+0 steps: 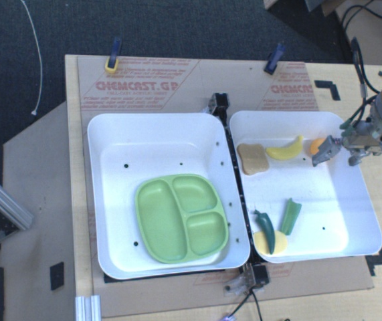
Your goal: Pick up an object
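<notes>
Left bin (110, 146): green divided plate (180, 217), flat and out of the action. Backing board (144, 82) print reads roughly "CHEMCAST GP"; blue clamps (113, 54) pin it. Right bin (351, 199) has the pick candidates spread apart for access: tan bread slice (252, 158), banana (285, 150), green pieces (290, 217) near the front. Gripper (324, 151) sits at the far right over a small orange item (318, 143). Can't tell gripper state.

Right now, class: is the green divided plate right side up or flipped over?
Right side up. The green divided plate lies flat in the left bin, its three hollow compartments facing the camera, nothing in them.
</notes>
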